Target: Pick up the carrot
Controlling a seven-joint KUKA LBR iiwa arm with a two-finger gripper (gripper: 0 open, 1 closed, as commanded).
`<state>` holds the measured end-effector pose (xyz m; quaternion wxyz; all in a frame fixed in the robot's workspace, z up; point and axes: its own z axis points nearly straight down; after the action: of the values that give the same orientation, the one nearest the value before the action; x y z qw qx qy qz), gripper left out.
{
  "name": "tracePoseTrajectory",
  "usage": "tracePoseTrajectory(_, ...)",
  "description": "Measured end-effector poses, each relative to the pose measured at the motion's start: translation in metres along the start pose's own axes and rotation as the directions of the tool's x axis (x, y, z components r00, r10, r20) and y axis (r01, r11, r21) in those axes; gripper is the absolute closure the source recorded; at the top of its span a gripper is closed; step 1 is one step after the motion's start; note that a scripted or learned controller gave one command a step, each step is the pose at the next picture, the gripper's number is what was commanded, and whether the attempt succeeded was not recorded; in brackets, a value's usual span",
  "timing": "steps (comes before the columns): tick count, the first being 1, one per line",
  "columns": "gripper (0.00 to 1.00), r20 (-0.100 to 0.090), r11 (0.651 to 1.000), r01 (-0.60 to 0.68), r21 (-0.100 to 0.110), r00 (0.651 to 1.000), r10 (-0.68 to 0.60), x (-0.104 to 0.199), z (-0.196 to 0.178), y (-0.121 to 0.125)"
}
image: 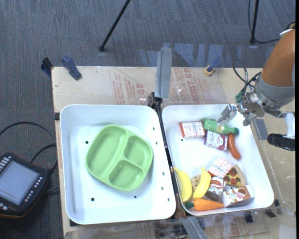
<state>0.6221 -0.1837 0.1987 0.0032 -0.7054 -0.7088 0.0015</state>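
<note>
At the near edge of the right bin [267, 180], the carrot [208, 204] lies on its side, orange body pointing right and green top toward the bin's front-left corner, touching two bananas [192, 183] and a clutter of small packets [224, 176]. It looks like a toy: probably light, rigid and smooth, so liable to slip or roll. The thick middle of the body, taken across its width, seems the best hold, though the neighbours crowd it on the far side. Farther back lie a sausage [233, 146], a red box [192, 129] and a green-topped item. In the left bin [70, 133] sits a green divided plate [119, 157]. At the far right corner of the bench [114, 83], the claw [237, 112] hangs over the rim of the right bin with fingers spread apart, holding nothing, well away from the carrot.
</note>
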Motion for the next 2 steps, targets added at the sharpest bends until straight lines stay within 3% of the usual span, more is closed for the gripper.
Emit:
tracePoseTrajectory(1,1.00,-0.001,1.000,0.004,0.005,1.000,-0.004,0.001,-0.006,0.001)
tracePoseTrajectory(2,1.00,0.002,0.989,-0.146,-0.002,0.989,0.146,-0.018,-0.160,0.006)
